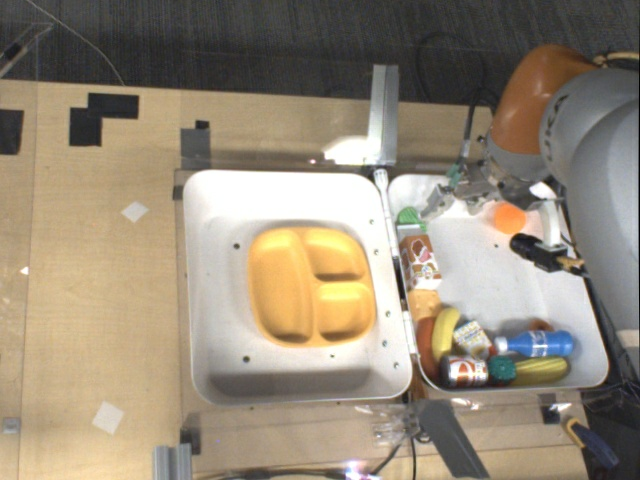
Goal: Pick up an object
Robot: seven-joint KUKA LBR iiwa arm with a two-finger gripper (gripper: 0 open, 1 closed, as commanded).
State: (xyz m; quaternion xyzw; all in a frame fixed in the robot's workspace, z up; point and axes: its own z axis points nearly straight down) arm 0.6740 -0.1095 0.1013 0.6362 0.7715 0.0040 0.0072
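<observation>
Camera view: gripper [447,194] at the right white plastic bin [597,340] far corner, grip state unclear; may close on nothing, small round orange ball [509,218] just beside.

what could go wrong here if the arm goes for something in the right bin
The toys sit packed in the right white bin's near corner: the blue plastic bottle, yellow banana and red can touch, so a grab may catch two or slip. The small orange ball near the gripper could roll away.
</observation>
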